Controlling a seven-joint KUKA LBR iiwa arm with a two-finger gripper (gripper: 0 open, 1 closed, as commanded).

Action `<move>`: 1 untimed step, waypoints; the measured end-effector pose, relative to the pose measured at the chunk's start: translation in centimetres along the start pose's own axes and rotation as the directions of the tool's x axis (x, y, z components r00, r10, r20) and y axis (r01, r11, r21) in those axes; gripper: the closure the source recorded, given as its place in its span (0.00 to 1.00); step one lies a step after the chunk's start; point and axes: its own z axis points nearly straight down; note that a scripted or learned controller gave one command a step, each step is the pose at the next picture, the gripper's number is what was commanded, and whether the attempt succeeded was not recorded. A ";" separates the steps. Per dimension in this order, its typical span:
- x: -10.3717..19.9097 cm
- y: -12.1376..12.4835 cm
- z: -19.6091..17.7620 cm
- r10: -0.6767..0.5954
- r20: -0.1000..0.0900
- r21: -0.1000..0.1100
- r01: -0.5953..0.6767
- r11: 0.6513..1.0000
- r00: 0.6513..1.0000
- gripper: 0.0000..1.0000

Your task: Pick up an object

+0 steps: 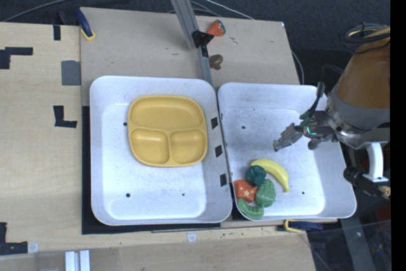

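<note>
**End effector poised above the toy pile in the right bin**

Here we are over the right bin [330, 200], and the end effector [287, 138] hangs mid-bin, reaching in from the right of the frame and carrying nothing. Its dark fingers point toward the left; how far they are spread I cannot tell, the tips are a blur from up here.

The targets sit below it in the frame, huddled at the bin's lower edge. The banana [273, 172] is the closest candidate, lying just below and a touch left of the end effector, its long axis running from upper left to lower right. Pressed against it are a teal piece [257, 175], a red piece [245, 189] and a green leafy toy [262, 198], all touching in one cluster.

So the coming move, as I read it, is a short travel toward the bottom of the frame and then a descent. The banana's slant matters: the fingers would want to straddle it across its narrow width.

Over in the left bin [101, 155], the yellow divided plate [168, 130] sits well apart.
</note>
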 end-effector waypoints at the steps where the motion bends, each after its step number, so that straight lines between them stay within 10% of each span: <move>1: 0.0 0.0 0.0 0.000 0.000 0.000 0.000 1.000 1.000 0.00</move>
